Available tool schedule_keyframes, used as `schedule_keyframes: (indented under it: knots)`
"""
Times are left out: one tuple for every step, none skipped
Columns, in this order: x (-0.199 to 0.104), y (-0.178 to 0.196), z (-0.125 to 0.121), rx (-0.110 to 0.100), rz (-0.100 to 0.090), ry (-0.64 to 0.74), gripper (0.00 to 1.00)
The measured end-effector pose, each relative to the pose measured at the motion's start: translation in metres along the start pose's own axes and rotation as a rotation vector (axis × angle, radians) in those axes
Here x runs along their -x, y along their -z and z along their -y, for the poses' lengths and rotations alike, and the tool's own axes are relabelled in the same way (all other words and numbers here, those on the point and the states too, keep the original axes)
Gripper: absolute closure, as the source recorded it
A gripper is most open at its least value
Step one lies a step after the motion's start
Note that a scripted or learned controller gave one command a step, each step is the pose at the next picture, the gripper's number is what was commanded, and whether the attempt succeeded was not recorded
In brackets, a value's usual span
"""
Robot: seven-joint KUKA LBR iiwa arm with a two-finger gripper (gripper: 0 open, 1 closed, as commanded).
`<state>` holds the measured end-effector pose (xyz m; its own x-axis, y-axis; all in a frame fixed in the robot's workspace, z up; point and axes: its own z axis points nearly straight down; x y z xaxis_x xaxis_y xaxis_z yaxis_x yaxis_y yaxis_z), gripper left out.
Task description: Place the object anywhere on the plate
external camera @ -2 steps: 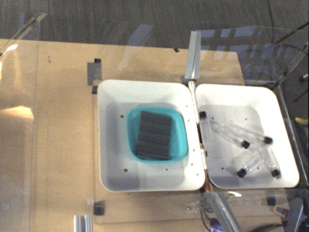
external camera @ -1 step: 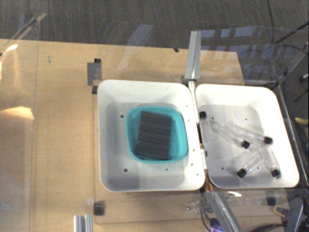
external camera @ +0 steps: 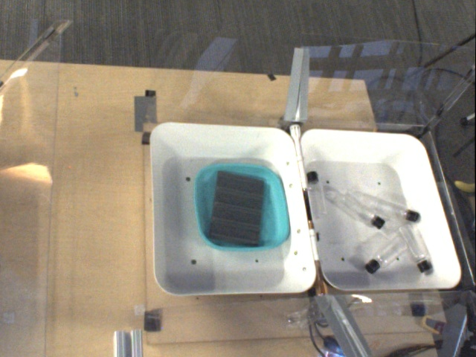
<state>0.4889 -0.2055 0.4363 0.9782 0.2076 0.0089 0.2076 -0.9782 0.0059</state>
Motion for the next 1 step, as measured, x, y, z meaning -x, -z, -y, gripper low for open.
schedule_keyframes:
  knots:
    - [0.0000, 0.0000, 0.0000, 0.000, 0.000, 0.000, 0.00]
